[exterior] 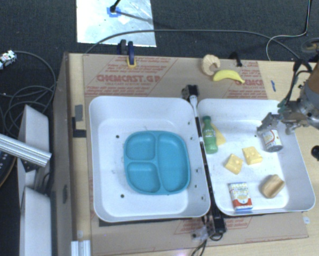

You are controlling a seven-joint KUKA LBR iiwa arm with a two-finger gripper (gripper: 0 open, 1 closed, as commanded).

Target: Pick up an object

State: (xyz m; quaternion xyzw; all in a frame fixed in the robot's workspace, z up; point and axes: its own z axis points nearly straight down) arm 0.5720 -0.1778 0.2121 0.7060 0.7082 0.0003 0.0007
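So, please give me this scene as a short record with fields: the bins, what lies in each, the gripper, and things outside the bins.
left bin: blue divided plate
right bin: green bottle, small can, two yellow cheese pieces, bread roll, small carton
gripper: over the right bin's far right part, just above the small can; a grasp cannot be confirmed
outside the bins: banana on the bench behind the right bin
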